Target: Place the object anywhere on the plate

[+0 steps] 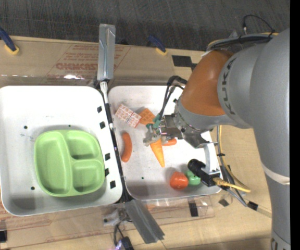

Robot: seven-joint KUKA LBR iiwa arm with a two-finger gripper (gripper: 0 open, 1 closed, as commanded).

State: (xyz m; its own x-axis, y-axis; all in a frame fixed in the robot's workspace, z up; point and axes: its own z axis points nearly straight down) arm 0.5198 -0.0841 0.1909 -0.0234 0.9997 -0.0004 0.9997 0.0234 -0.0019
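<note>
**Arm over the right bin, plate waiting in the left**

Grey and bulky, the arm (254, 87) fills the right side of the view, its orange band (207, 85) sitting above the right bin (139, 189). Below the band the gripper (158, 132) hangs low over the bin's middle, right at the wide end of a carrot (159, 152) that points its tip toward the near wall. Whether the fingers are spread or closed cannot be told, and nothing shows clearly between them.

Around the gripper lie several toy foods. A waffle-patterned pink block (127, 115) rests near the far wall, with an orange wedge (147, 116) just beside it. A sausage (125, 146) lies close to the bin's left wall. A tomato (179, 180) sits near the front wall, touching a small green piece (193, 179).

In the left bin (14, 103) lies the green plate (69, 162), three compartments, well apart from the carrot.
</note>
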